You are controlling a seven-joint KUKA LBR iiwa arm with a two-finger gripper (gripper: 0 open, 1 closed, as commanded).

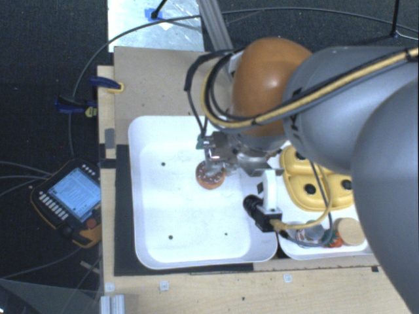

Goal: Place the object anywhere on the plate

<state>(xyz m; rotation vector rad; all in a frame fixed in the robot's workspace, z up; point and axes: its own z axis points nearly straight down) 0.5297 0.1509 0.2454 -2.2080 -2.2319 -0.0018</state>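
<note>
the claw (213,164) hangs low over the left white bin (157,195), seemingly closed on a small round brown object (211,176), while a yellow plate (314,182) sits in the right bin.

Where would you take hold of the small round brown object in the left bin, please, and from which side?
Probably from straight above, fingers closing across its rim: the brown object looks like a flat disc lying on the left bin floor, with bare floor around it. The gripper is directly over it.
</note>
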